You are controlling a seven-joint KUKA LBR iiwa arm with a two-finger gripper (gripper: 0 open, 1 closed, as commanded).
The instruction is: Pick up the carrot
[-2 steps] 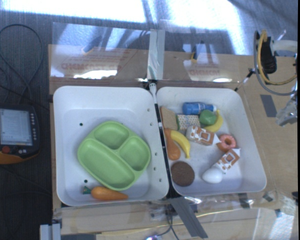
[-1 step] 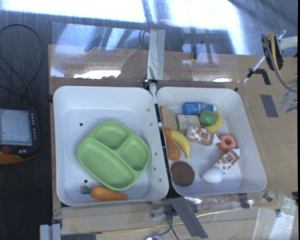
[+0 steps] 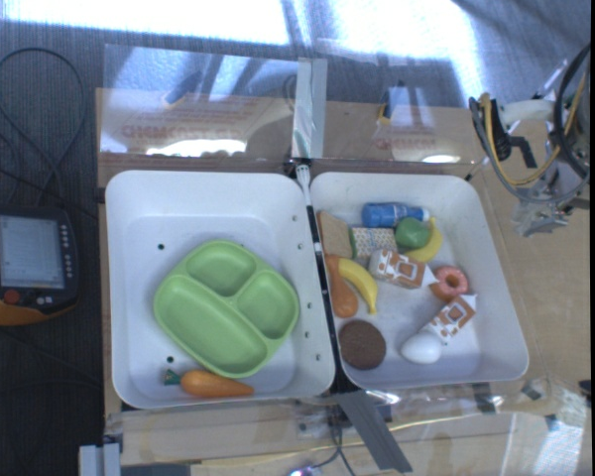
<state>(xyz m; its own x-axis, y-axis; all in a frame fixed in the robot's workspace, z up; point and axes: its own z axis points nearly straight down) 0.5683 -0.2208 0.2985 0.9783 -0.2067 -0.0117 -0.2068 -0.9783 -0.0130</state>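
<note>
Nothing done yet: carrot [image 3: 210,385] lies untouched at 6 o'clock in left bin [image 3: 129,266], below green plate [image 3: 226,307]; hand [image 3: 545,211] parked off at 3 o'clock, grip state unreadable.

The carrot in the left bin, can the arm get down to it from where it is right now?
Probably yes. The carrot lies bare at the left bin's front edge, nothing on top. The green plate sits close behind it, and the gripper is far off, beyond the right bin.
</note>
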